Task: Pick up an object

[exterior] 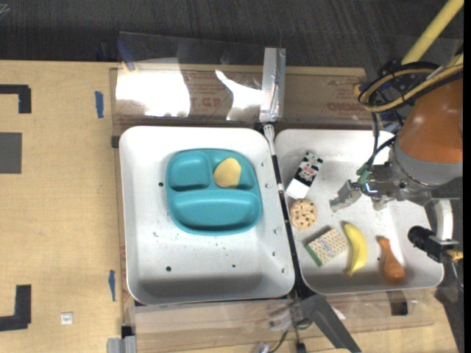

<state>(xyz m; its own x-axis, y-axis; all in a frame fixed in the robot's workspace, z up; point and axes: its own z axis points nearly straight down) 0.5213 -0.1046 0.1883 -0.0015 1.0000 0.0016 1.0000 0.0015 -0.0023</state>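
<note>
While the end effector (347, 195) hovers in the right bin (335, 142), fingers apart and holding nothing, the banana (356, 246) lies unpicked.

Dark carpet floor (184, 6) beyond; tan tabletop (51, 197) marked with black tape (18, 98); glare on clear plastic sheet (169, 87).
</note>
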